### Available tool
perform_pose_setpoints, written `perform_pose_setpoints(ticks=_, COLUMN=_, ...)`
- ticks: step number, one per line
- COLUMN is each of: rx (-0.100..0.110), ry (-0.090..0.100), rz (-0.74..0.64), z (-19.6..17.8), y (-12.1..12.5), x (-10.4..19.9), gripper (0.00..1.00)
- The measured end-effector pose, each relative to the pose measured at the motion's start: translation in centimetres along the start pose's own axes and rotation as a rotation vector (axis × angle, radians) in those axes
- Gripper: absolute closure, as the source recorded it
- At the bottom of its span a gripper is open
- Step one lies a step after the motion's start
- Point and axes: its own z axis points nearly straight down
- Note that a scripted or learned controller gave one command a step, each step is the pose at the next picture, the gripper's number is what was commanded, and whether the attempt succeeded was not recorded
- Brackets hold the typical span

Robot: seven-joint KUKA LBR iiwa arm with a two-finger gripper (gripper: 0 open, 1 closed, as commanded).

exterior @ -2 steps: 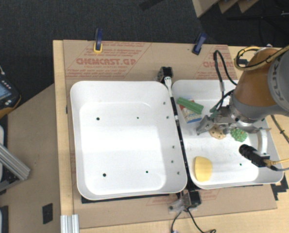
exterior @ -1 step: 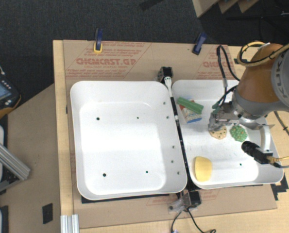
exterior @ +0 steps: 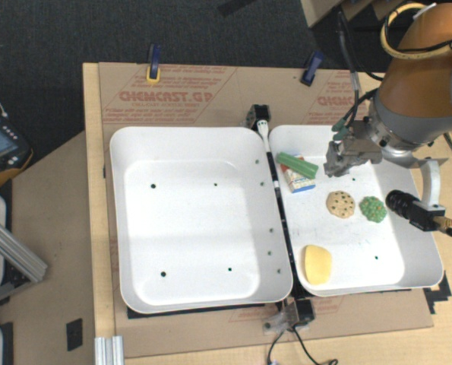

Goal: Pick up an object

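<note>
1. Objects for picking lie in the right bin (exterior: 408, 276): a green block (exterior: 297, 164) resting across a small box (exterior: 299, 181) with red, white and blue on it, a round cookie (exterior: 340, 204) with dark chips, a green broccoli-like piece (exterior: 373, 209), and a pale yellow piece (exterior: 317, 264) near the bin's front edge.
2. The green block and box sit near the wall shared with the left bin (exterior: 188, 226); the cookie and the green broccoli-like piece lie just beside each other near the middle of the right bin.
3. The gripper (exterior: 339, 162) is over the back part of the right bin, just right of the green block and above the cookie in the view.
4. Whether the gripper is spread or pressed together cannot be told from this angle, and nothing is seen held in it.
5. The arm (exterior: 419, 67), with its orange band, enters from the right.
6. Both bins rest on a cardboard sheet (exterior: 210, 90) on the bench, held by clamps (exterior: 154, 63) at the back edge.
</note>
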Motion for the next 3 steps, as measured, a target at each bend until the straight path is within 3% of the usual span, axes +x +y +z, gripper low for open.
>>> perform_pose_setpoints(ticks=1, rx=0.003, ry=0.001, rz=0.0, z=-9.5, y=-1.7, x=5.6, gripper=1.0)
perform_pose_setpoints(ticks=2, rx=0.017, ry=-0.001, rz=0.007, z=-4.4, y=-1.5, x=10.3, gripper=1.0)
perform_pose_setpoints(ticks=3, rx=0.018, ry=-0.001, rz=0.008, z=-2.5, y=-4.1, x=11.1, gripper=1.0)
